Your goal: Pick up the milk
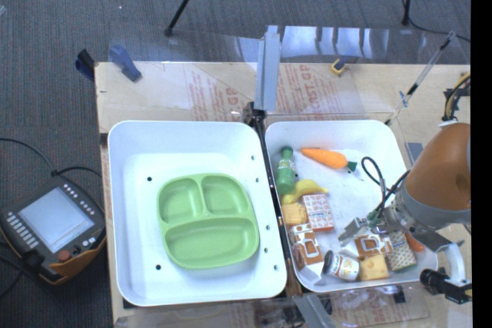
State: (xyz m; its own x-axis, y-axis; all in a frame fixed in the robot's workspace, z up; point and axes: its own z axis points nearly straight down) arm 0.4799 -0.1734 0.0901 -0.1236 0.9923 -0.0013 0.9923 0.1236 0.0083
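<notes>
Left bin (123, 165): a green divided plate (207, 220) sits mid-bin, nothing else of note.

Right bin (384, 136): food items crowd its front half. Green bottle (285, 169) stands along the left wall, banana (309, 187) just beside it, carrot (324, 157) toward the back. In front of those, small cartons with orange-and-white print. We take the milk (318, 212) to be the patterned carton near the bin's middle, touching a cracker-like square (293, 213) on its left; the identification is a judgement, since a similar carton (307, 248) lies nearer the front edge. A small jar (342, 266) lies on its side at the front.

Gripper (370, 225): low over the right-front clutter, beside the milk, not on it. We cannot tell how it is set.

Step in hand: reaching for the milk. We would shift toward the bin's centre, descend square over the carton, and keep clear of its neighbours.

Writing: red lettering on the bench's back strip, too foreshortened to read. Carton print illegible.
</notes>
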